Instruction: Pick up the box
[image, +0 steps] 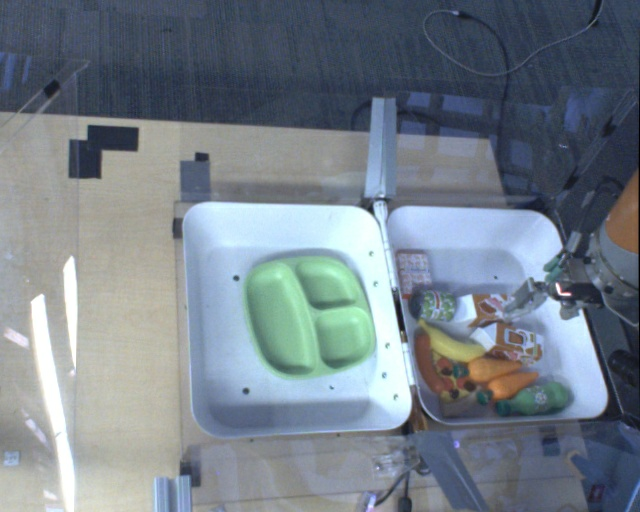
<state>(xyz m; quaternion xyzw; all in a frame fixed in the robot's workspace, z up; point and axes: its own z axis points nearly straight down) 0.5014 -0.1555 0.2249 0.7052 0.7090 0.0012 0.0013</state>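
A small pale box with a reddish label (413, 268) lies flat in the right bin (470, 232), close to its left wall. Two orange-and-white cartons (490, 307) (521, 343) lie nearer the bin's middle and right. My gripper (533, 293) hangs over the right part of this bin, just right of the upper carton and above the lower one. It sits well to the right of the pale box. Nothing shows as held in it.
The right bin also holds a green-labelled can (433, 305), a banana (451, 344), carrots (503, 376), a green vegetable (537, 398) and a red sausage-like piece (428, 365). A green divided plate (310, 315) sits in the left bin (215, 330). A metal rail (381, 150) runs between the bins.
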